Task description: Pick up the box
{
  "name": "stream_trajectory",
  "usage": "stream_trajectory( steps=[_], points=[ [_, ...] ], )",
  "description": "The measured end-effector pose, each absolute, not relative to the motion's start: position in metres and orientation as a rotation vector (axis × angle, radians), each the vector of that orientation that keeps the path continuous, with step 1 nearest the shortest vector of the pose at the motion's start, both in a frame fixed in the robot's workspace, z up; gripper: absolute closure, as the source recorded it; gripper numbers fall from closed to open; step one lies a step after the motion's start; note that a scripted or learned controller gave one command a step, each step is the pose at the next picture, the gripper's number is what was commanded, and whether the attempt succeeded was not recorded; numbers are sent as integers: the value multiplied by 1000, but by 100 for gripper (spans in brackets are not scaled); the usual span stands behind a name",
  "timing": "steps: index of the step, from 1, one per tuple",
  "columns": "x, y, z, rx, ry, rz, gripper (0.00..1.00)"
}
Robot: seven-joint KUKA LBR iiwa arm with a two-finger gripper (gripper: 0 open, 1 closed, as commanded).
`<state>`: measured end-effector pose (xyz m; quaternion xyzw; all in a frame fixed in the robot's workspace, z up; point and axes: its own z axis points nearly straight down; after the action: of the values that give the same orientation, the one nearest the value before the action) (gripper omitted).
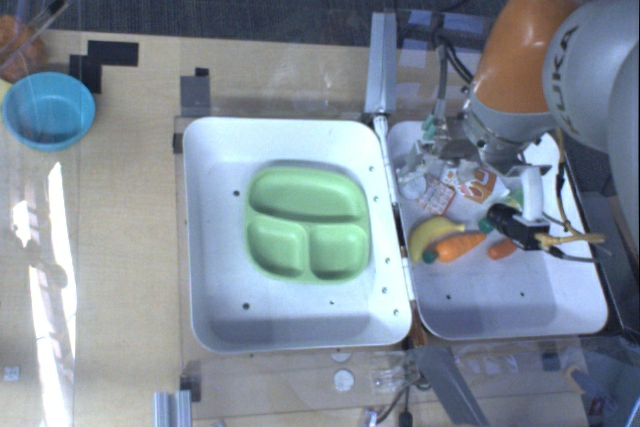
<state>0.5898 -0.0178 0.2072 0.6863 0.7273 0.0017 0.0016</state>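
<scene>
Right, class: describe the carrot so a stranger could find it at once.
Find the right-hand white bin of the two. Near its middle, beside a yellow banana, lies the carrot. It is the orange, tapered one with a green end.

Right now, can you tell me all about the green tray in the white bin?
The tray is pale green and looks like smooth plastic, with rounded corners. It has three hollows: one long one across the far side and two smaller ones side by side nearer the camera. All three look bare. It lies flat in the middle of the left bin, clear of the walls. Only the bin floor touches it.
</scene>
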Motion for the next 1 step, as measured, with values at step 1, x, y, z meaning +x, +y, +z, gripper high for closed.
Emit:
stream_trajectory(
  steps=[1],
  points=[
    [604,-101,125,2291,2147,2,0]
  ],
)
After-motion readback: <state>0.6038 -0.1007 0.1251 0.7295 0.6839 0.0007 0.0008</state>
